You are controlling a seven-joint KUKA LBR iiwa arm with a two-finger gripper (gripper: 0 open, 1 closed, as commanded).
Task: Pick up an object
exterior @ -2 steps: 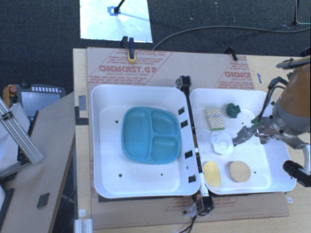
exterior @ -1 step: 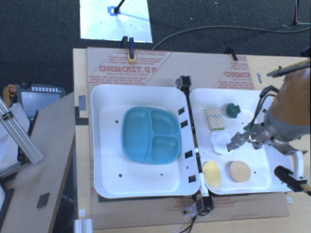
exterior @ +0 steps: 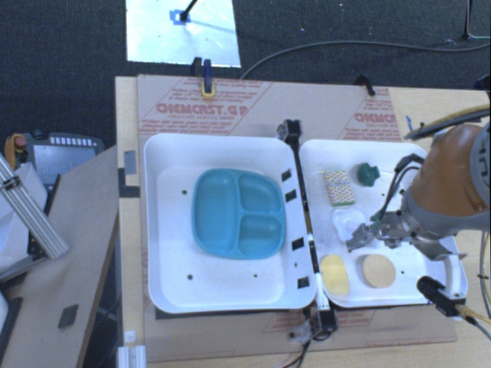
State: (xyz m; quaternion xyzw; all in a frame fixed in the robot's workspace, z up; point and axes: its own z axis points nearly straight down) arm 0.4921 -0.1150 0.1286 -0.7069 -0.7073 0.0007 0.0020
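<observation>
The right bin (exterior: 318,159) holds several small things. A speckled pale block (exterior: 338,188) and a dark green piece (exterior: 367,175) lie toward its far side. A clear, whitish piece (exterior: 347,222) lies in the middle, with a yellow lump (exterior: 334,274) and a tan round disc (exterior: 377,271) near the front wall. My gripper (exterior: 362,238) hangs low over the bin's middle, just right of the clear piece and above the tan disc. I see nothing held in it.
The left bin (exterior: 165,205) holds a blue divided plate (exterior: 238,213). A black divider strip (exterior: 301,205) runs between the two bins. My grey and orange arm (exterior: 453,182) covers the right bin's right side.
</observation>
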